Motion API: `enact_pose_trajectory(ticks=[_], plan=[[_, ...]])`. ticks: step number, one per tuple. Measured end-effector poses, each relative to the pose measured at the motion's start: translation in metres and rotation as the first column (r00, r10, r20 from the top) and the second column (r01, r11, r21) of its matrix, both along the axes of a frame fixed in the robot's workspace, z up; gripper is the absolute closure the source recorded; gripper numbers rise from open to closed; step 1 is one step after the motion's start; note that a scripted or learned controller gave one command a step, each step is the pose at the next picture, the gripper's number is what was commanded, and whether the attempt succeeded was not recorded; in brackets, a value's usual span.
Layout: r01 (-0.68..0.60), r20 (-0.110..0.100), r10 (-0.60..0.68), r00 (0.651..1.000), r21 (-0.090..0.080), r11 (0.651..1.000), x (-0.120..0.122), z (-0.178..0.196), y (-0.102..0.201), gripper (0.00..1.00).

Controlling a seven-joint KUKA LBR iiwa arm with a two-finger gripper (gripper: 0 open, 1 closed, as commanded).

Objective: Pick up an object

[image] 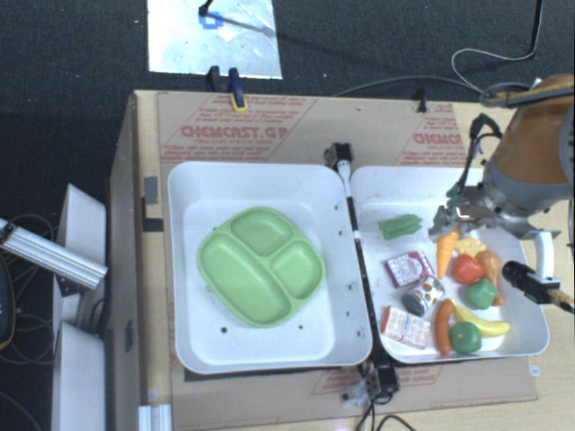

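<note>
Right now the arm (539, 142) reaches in from the right edge, orange band above a grey wrist, and its pincer (452, 215) sits low over the upper middle of the right bin (537, 338). Can't tell if it's released or clenched; the tips are lost in clutter and glare. Nothing is visibly held.

Relative to the pincer:
- Orange carrot (445, 251) just below it, upright, its top nearly touching the tip area. Closest candidate for the pick.
- Yellowish piece (471, 245) just below and slightly right, partly hidden, shape unclear.
- Red tomato-like item (466, 268) below and right, touching the carrot.
- Second orange carrot (490, 266) further right of that.
- Green pepper (482, 294) lower right.
- Banana (482, 322) well below, lying across, with a green round item (464, 336) on its lower edge.
- Orange-red sausage shape (443, 326) straight below, well apart.
- Green cucumber-like piece (400, 226) to the left, near, lying flat on its own.
- Pink-and-white packet (409, 268) lower left.
- Small dark-and-white item (422, 296) below the packet.
- White-and-red box (405, 327) at the far lower left of this bin.

Left bin (193, 241) lies well to the left, across the divider, holding a green compartment plate (260, 265) flat near its centre. Both bins rest on a cardboard-covered bench (269, 128).
</note>
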State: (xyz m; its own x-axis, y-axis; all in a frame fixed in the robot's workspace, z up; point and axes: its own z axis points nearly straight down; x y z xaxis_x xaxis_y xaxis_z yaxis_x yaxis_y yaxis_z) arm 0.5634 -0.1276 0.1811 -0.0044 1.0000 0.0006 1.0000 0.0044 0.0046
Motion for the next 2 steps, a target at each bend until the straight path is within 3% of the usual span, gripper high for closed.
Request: enact_pose_trajectory(ticks=[1, 2], plan=[[0.001, -0.001, -0.001, 1.0, -0.001, 1.0, -0.047, 0.06, 0.032, 1.0], [0.0, -0.004, 0.0, 1.0, 0.0, 1.0, -0.072, 0.05, 0.1, 1.0]])
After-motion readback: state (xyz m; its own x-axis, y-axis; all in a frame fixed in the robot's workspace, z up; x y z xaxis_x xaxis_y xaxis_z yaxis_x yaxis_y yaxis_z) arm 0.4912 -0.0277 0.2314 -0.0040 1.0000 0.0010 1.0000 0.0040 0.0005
